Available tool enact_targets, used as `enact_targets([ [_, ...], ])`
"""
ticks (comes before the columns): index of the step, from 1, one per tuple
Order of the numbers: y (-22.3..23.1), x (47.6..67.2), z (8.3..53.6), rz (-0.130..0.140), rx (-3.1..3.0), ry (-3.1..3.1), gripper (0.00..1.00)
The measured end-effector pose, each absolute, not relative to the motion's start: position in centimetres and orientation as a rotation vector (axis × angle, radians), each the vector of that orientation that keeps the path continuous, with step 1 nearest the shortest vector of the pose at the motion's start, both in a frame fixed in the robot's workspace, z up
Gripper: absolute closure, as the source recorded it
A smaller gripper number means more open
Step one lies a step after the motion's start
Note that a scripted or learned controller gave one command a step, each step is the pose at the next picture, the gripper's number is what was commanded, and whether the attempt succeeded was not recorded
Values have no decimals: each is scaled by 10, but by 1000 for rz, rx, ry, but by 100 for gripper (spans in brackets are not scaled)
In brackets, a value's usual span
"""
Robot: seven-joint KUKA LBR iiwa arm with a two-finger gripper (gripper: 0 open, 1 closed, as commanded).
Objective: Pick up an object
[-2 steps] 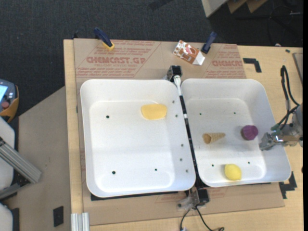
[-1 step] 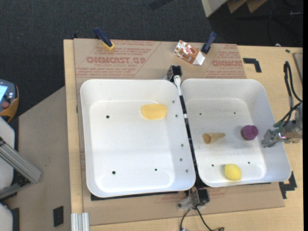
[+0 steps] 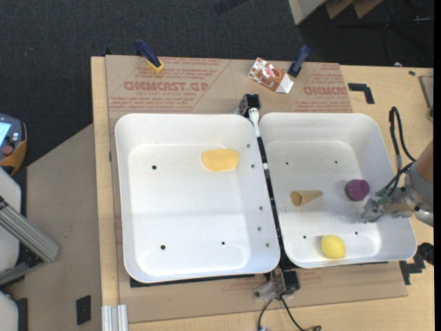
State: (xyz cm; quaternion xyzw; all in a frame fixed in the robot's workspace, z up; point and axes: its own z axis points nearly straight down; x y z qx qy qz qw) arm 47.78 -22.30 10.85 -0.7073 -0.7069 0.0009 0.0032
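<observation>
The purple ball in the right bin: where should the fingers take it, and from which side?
Probably from straight above, closing across the middle of the purple ball. It is round, so no side is better, and it lies apart from the cone and the bin wall.

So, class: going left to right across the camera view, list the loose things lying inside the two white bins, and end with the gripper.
Yellow patty → ice-cream cone → lemon → purple ball → gripper.
</observation>
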Motion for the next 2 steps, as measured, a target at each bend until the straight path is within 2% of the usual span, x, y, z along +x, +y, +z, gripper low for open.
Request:
enact_targets([
  [2, -224, 479, 132, 0, -2226, -2223, 100],
])
